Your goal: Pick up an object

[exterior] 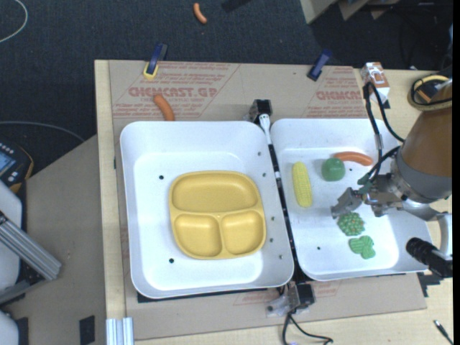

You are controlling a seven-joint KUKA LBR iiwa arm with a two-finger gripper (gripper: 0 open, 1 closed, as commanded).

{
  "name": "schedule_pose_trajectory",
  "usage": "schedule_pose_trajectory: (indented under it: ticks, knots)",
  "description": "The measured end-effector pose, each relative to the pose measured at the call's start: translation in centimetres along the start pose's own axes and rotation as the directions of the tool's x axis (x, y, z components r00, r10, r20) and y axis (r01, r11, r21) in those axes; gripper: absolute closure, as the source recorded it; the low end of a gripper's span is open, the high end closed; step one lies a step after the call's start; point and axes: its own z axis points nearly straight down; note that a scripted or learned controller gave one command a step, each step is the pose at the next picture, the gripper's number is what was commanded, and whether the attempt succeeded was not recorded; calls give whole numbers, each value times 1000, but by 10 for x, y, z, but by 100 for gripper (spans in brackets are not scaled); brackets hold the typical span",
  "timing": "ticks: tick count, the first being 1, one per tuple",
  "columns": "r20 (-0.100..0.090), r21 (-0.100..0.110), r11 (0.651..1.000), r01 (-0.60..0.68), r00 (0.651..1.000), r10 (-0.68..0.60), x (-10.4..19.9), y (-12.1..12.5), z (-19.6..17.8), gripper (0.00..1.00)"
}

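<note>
Arm reaches from the right; gripper point(350, 201) low in the right bin point(316, 264), finger opening indiscernible. Green grapes point(351, 224) lie just below the fingers, corn cob point(302, 184) left; left bin point(144, 192) holds a yellow tray point(215, 214).

Light falls evenly from overhead and is fairly bright on the bench, so the two white bins point(144, 164) read almost blown out, with little surface detail on their walls. Shadows are soft and short; a faint one lies inside the left bin's rim, and the yellow tray point(215, 213) at its middle shows gentle shading in its compartments. Beyond the bins, the dark carpet point(86, 20) is dim and grainy. The whole frame is slightly soft, with compression noise. The arm point(430, 157), at the right of the bins, looks blurred along its edges.
</note>
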Motion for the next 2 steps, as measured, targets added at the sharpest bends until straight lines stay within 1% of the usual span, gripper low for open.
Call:
schedule_pose_trajectory:
  ticks: [1,2]
  knots:
    - [2,-12,1000,3,1000,-3,0,3,-5,0]
    - [0,-5,1000,4,1000,-4,5,6,57,0]
